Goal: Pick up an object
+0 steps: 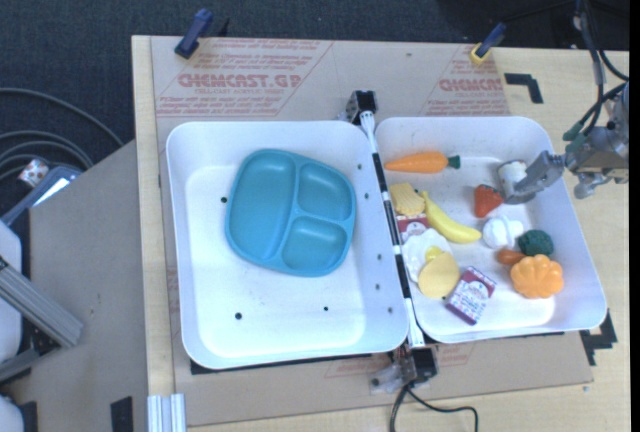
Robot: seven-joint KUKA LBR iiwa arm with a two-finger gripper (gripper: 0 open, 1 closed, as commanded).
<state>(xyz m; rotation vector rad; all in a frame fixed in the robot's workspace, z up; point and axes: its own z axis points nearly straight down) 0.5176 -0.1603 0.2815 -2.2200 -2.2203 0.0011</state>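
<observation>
The right bin (470, 132) holds a mix of toy foods. An orange carrot (415, 161) lies at its far side. A yellow banana (452, 225) lies near the middle, and a red piece (487, 200) sits just right of it. My gripper (522, 182) reaches in from the right and hovers low over the bin's right part, just above the red piece and beside a small white item (512, 169). Nothing is visibly held.
Near the bin's front lie an orange pumpkin (537, 276), a green broccoli (536, 242), a white egg (497, 232), a yellow disc (438, 275) and a red-and-white packet (469, 296). A blue divided plate (292, 212) rests in the left bin (200, 320).
</observation>
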